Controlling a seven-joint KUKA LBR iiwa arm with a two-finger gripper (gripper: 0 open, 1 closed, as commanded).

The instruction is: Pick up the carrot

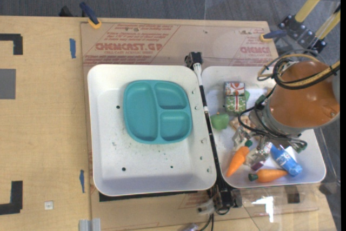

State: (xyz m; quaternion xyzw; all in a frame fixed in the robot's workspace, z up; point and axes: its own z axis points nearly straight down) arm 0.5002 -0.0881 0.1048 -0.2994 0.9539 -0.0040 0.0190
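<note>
The arm, with its orange band [303, 97], hangs over the right bin [319, 167], and the gripper [250, 140] points down into the clutter at that bin's middle. Two carrots lie here: one carrot [237, 160] sits tilted just to the left of and nearer than the fingertips, its leafy end up by the gripper and its point toward the bin's near left corner; a second carrot [268, 175] lies flat along the near wall, green end to the left. Whether the fingers are spread or closed I cannot tell, since cables and the wrist crowd them and the tips are lost among small objects; nothing can be seen held between them. The step in hand looks like the approach and descent, with the grasp itself not yet made. The next move likely calls for a small shift toward the near left so that the fingers straddle the tilted carrot across its thick part, then a closing and a straight lift. Close neighbours could get in the way: a blue bottle [285, 160] to the right, a green object [220, 120] to the far left, and a red-and-green box [235, 96] farther off. The left bin [108, 170] holds a teal divided plate [158, 111], well apart from all this.
</note>
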